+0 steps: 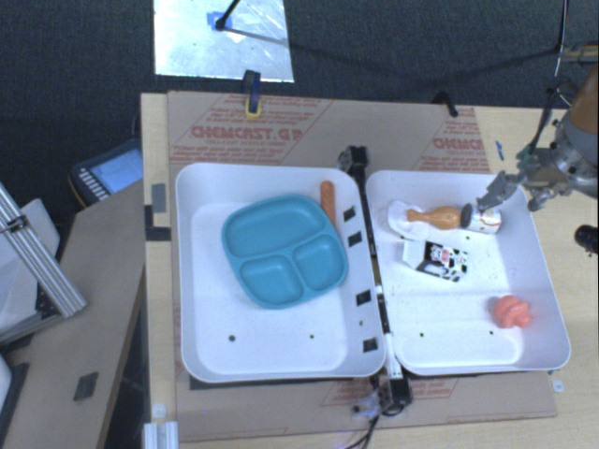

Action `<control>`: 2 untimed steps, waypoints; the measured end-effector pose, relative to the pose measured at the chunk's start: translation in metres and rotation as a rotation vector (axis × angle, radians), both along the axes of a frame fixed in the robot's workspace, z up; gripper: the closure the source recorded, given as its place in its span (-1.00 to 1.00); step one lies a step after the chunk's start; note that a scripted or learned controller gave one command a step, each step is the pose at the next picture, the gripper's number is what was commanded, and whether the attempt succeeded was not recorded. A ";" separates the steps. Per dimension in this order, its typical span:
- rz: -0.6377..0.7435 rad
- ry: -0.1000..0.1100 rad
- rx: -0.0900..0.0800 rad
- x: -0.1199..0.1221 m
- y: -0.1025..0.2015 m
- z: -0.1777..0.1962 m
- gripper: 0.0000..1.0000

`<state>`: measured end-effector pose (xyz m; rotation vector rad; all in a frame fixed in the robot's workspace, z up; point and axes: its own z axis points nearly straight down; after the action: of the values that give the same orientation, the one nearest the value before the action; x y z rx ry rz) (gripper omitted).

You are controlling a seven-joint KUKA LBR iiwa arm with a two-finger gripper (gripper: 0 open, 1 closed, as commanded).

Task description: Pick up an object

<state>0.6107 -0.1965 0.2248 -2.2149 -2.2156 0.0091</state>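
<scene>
The gripper (493, 195) hangs over the far right part of the right bin (538, 251), and whether its jaws stand apart or together cannot be told from here. Just below its tip lies an orange bottle (440, 218) on its side, its white end toward the gripper, resting across a white cloth (404, 214). Nearer the front lies a black-and-white spotted box (440, 259), and toward the front right corner sits a pink lump (511, 311). The left bin (201, 279) holds a blue divided plate (284, 250), with an orange stick (328, 200) just beside its far right edge.
</scene>
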 end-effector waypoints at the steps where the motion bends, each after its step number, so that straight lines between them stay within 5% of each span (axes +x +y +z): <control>1: 0.003 -0.012 -0.003 0.003 0.001 0.007 -1.00; 2: 0.001 -0.009 -0.002 0.006 -0.009 -0.046 -1.00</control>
<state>0.6172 -0.2053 0.1787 -2.2196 -2.2221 0.0019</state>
